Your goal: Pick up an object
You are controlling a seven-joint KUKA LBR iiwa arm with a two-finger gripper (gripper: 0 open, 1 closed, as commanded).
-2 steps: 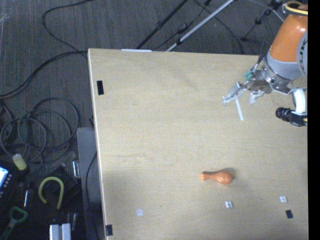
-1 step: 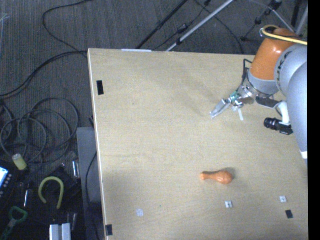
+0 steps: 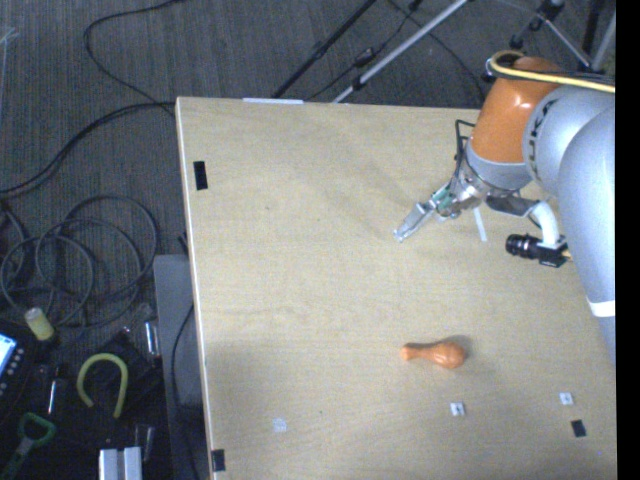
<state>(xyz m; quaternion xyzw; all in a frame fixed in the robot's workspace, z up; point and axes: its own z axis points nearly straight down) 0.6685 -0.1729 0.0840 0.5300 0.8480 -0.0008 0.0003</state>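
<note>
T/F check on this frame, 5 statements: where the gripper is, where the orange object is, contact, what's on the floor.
1. The gripper is above and apart from the orange object. True.
2. The orange object lies between the gripper's fingers. False: it lies alone on the tan board, lower in the view.
3. The arm enters from the view's left. False: it comes in from the right.
4. Black cables lie coiled on the floor left of the board. True.
5. The orange object sits at the board's far left corner. False: it is right of the middle, toward the near edge.
</note>
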